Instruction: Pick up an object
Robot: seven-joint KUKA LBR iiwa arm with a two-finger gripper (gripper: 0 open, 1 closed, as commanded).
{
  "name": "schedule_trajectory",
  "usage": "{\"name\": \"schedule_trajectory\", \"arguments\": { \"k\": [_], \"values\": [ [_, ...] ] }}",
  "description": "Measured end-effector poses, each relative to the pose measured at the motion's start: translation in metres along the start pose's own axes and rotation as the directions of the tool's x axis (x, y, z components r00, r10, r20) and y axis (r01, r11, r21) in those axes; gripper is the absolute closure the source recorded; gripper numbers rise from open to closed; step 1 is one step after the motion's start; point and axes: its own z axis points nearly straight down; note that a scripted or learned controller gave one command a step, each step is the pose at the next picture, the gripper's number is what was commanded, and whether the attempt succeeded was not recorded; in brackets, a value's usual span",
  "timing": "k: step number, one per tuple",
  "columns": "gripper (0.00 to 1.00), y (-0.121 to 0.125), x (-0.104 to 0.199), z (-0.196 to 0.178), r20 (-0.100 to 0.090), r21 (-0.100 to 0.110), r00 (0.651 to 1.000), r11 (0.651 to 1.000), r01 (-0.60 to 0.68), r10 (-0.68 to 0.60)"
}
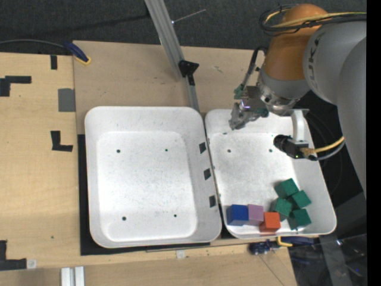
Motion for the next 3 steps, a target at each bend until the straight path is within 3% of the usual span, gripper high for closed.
{"name": "schedule_trajectory", "arguments": {
  "k": [2, 3],
  "values": [
    [1.0, -0.039, 0.091, -0.016, 0.0, 0.0, 1.0, 1.0, 0.0, 0.0],
    [1.0, -0.044, 0.144, -0.017, 0.001, -0.002, 1.0, 1.0, 0.001, -0.001]
  ]
}}
